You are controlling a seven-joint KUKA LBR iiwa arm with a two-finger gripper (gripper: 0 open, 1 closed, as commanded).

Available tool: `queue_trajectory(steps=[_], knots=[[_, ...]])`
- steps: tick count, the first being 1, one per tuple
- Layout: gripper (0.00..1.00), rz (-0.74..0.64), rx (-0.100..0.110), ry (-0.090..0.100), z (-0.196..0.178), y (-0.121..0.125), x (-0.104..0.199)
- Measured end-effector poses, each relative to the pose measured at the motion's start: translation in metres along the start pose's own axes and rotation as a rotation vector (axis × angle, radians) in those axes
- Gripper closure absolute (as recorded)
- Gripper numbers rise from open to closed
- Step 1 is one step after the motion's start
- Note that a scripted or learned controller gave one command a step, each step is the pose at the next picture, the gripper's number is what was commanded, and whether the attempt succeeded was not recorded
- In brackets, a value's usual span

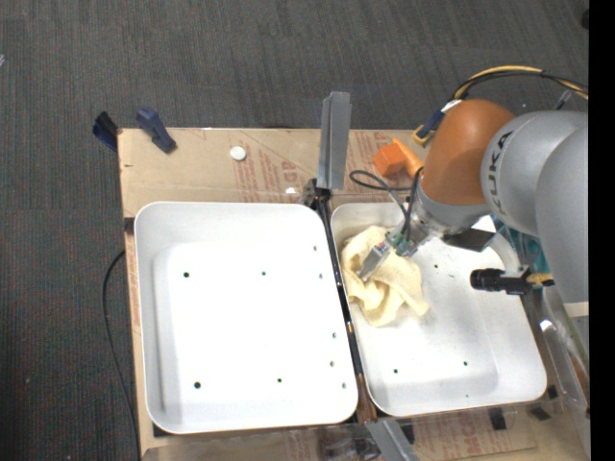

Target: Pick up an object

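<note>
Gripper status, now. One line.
Gripper: down on the crumpled pale yellow cloth in the right bin; open or shut cannot be told, and no grasp is visible.

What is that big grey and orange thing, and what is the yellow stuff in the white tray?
That is a robot arm, photographed by one camera looking down from above. It reaches in from the right. At its end is a gripper, a two-finger pincher for picking things up. Two white bins sit side by side: the left bin and the right bin. The yellow stuff is a crumpled cloth in the right bin. The gripper is down on the cloth, but I can't tell whether it has grabbed it.
</note>
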State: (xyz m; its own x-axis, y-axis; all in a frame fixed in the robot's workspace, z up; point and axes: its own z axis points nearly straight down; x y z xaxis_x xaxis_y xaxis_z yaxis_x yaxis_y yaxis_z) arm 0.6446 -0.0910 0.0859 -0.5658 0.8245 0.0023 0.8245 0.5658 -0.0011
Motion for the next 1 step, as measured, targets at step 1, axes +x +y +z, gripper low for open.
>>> queue_trajectory(steps=[1], knots=[[1.00,0.003,0.000,0.003,-0.0073,0.0007,-0.0002]])
